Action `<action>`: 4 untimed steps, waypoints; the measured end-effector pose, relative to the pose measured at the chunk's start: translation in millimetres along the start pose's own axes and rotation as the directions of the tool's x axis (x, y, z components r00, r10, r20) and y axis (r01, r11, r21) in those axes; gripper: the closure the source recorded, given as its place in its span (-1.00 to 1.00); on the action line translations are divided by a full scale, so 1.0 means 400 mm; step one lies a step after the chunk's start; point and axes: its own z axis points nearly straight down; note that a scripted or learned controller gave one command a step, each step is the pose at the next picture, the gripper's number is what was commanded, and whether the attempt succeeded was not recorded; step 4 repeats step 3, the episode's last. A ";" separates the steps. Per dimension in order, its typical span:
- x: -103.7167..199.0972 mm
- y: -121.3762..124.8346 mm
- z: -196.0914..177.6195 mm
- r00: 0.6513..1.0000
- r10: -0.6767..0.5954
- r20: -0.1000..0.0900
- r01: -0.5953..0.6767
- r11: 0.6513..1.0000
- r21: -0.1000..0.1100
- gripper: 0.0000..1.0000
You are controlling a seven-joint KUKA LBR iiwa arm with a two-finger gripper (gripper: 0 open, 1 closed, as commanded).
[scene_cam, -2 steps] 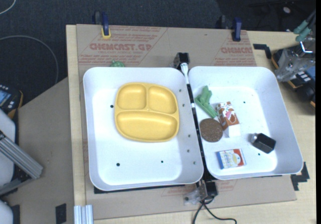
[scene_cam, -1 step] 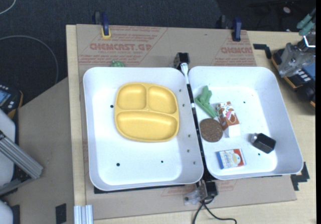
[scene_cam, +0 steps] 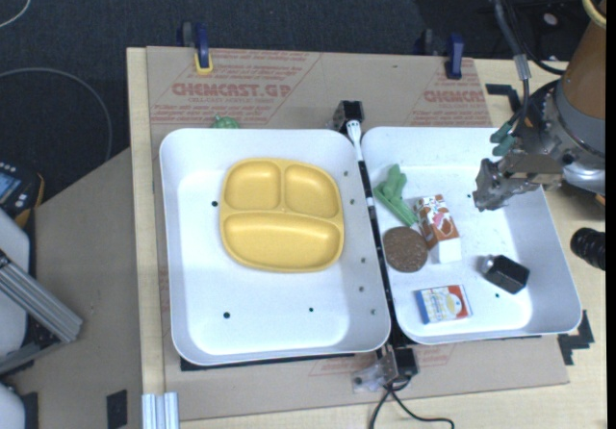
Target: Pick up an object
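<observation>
End effector (scene_cam: 489, 194) hangs over right bin (scene_cam: 553, 225), near far right side. Can't tell its state; looks like nothing in it. Things to pick lie in right bin: green toy (scene_cam: 395, 191), red-white packet (scene_cam: 436, 217), brown round disc (scene_cam: 405, 248), black block (scene_cam: 505, 272), small card (scene_cam: 443, 303). Yellow plate (scene_cam: 282, 214) sits in left bin (scene_cam: 192, 254). Nothing picked yet. Left to do: go down, grab, lift.

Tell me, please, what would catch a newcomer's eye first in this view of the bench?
The yellow divided plate stands out most, lying alone in the left bin. Next comes the grey arm's pincer, hovering over the right bin, where a green toy, a brown disc and a black block lie scattered.
</observation>
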 end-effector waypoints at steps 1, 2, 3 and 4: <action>0.079 0.003 -0.134 1.000 -0.004 0.000 0.004 1.000 -0.022 1.00; 0.257 0.015 -0.227 1.000 -0.009 -0.001 0.009 1.000 -0.022 1.00; 0.255 0.000 -0.126 1.000 0.000 0.002 0.000 1.000 -0.010 1.00; 0.255 0.000 -0.126 1.000 0.000 0.002 0.000 1.000 -0.010 1.00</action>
